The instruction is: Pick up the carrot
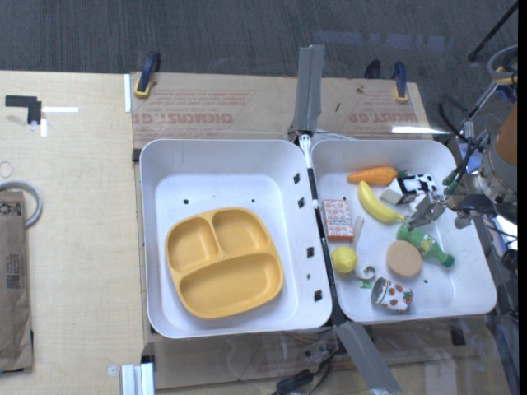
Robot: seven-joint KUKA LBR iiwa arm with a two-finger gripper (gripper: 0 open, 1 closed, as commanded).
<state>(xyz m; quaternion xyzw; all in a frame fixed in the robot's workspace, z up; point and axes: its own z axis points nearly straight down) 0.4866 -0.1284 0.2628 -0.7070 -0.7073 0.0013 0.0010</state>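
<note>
The orange carrot (372, 174) lies on its side near the back of the right bin (469, 303), just behind a yellow banana (377, 203). My gripper (425, 212) reaches in from the right and hovers low over the bin's middle right, above a green bottle (426, 245). It sits to the right of the carrot and nearer the front, apart from it. The fingers look open with nothing between them.
The right bin also holds a black-and-white toy (412, 188), a small red-and-white box (338, 219), a lemon (344, 259), a tan round disc (403, 259) and a printed can (392, 295). In the left bin (156, 220) lies a yellow divided plate (224, 262).
</note>
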